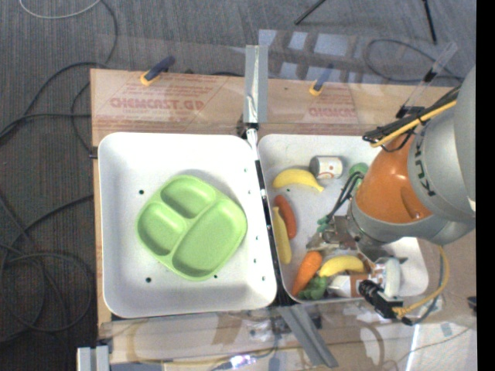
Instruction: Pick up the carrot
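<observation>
The orange tapered carrot with green leafy top is lying in the right shallow white bin, near its front-left corner, just below-left of the metal end effector, beside a yellow banana.

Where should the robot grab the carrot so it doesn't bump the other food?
Probably around the middle of the carrot's orange body, coming straight down from above. It lies tilted near the front of the right bin, its green top low and a banana close on its right, so the tool should pinch across its narrow width, not along it.
</observation>
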Robot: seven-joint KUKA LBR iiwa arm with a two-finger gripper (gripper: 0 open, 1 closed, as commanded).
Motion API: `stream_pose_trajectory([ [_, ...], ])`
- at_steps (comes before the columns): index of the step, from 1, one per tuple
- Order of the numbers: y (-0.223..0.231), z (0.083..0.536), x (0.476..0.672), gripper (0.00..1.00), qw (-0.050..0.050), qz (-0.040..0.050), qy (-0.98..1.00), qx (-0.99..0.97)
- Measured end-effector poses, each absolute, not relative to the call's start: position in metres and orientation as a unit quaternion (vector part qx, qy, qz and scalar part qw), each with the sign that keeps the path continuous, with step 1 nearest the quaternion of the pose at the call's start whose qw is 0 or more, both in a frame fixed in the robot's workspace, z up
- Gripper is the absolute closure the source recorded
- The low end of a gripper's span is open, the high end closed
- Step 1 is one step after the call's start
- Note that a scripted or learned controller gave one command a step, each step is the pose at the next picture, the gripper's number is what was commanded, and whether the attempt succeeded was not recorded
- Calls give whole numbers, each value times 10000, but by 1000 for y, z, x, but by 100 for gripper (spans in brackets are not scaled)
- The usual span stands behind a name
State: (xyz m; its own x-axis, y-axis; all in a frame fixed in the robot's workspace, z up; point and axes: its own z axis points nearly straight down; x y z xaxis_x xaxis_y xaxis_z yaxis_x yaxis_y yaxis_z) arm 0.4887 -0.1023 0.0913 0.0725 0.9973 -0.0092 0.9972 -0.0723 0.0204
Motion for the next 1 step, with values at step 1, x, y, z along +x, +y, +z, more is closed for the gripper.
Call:
stream_pose_trajectory([
  [1,-7,182,483,100,-17,-28,6343,7731],
])
